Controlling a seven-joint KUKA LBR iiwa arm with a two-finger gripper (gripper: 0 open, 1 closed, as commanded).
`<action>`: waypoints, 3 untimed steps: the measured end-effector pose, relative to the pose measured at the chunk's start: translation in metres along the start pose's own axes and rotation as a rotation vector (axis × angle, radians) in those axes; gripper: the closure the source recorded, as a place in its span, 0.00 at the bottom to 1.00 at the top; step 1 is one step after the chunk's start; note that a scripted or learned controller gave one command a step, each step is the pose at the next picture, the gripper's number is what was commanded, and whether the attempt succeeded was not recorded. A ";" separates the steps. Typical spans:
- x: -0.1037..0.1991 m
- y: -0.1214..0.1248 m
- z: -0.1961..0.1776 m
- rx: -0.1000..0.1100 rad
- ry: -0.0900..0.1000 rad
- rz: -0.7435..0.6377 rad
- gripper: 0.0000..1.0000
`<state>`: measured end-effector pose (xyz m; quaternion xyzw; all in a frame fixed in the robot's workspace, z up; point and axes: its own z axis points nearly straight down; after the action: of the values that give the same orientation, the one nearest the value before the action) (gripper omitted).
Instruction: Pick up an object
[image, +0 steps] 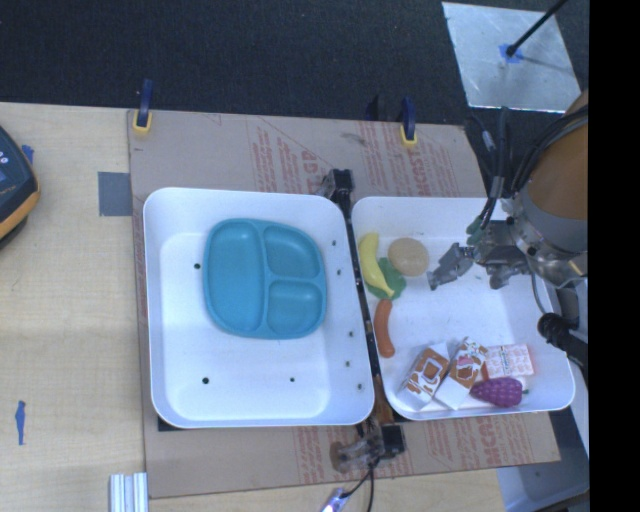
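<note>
The right bin (540, 405) holds small toy foods. A yellow banana (369, 260) lies by a green piece (391, 284) and a tan round piece (408, 256) near the bin's left wall. An orange sausage-shaped piece (384, 328) lies below them. Three small cartons (428, 375) and a purple grape bunch (497, 392) sit at the front. My gripper (470, 272) hangs over the bin's middle, just right of the tan piece, open, with nothing between its fingers.
The left bin (170, 390) carries a blue divided plate (265, 277). A black divider clip (342, 183) sits between the bins at the back. A yellow-edged device (12, 190) rests at the bench's far left.
</note>
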<state>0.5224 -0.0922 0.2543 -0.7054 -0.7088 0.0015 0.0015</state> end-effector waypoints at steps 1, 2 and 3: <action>0.041 0.050 0.063 0.003 -0.001 -0.002 0.00; 0.067 0.080 0.062 -0.001 -0.002 -0.002 0.00; 0.033 0.134 0.062 -0.002 0.000 0.003 0.00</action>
<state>0.6564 -0.0584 0.1920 -0.7066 -0.7076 0.0008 0.0007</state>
